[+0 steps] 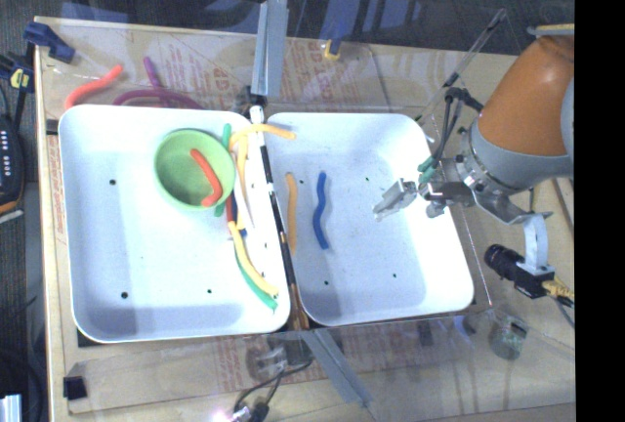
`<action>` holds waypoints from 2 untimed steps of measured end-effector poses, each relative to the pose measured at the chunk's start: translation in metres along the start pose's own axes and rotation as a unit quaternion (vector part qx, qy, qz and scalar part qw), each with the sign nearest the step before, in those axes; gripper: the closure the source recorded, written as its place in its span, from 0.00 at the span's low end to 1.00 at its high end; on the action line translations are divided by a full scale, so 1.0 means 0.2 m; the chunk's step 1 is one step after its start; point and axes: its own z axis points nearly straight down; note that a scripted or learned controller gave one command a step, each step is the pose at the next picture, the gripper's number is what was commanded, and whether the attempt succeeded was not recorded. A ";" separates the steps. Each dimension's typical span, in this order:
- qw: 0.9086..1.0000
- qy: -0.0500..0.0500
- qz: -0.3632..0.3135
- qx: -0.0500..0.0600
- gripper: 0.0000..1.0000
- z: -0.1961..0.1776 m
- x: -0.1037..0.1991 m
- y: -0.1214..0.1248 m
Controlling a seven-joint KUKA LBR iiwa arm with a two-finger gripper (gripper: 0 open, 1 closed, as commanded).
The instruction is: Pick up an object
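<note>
Okay, the arm [522,112] comes in from the right, orange band up top, and its gripper [394,199] hangs over the right side of the right bin [430,288], fingers pointing left. How far the fingers are spread I cannot tell, since they blur together at this angle, and nothing is seen between them.

Right bin items: a blue wavy strip [320,209] lies near the bin's middle-left, well apart from the gripper. An orange strip [291,209] lies just left of it, close to the divider between the bins.

Left bin [117,293]: a green bowl [191,166] sits in the upper middle with a red curved strip [207,174] in it, reaching over its right rim. Yellow and green strips [252,266] lie along the left bin's right edge, running down to the lower corner. Another yellow-orange strip [266,130] crosses the top of the divider.

On the bench behind the left bin: an orange-red strip [94,86] and a purple loop [156,98].
</note>
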 end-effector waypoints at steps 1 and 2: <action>1.000 -0.001 0.003 0.000 0.00 0.35 0.24 0.04; 1.000 -0.004 -0.022 -0.003 0.00 0.86 0.31 0.21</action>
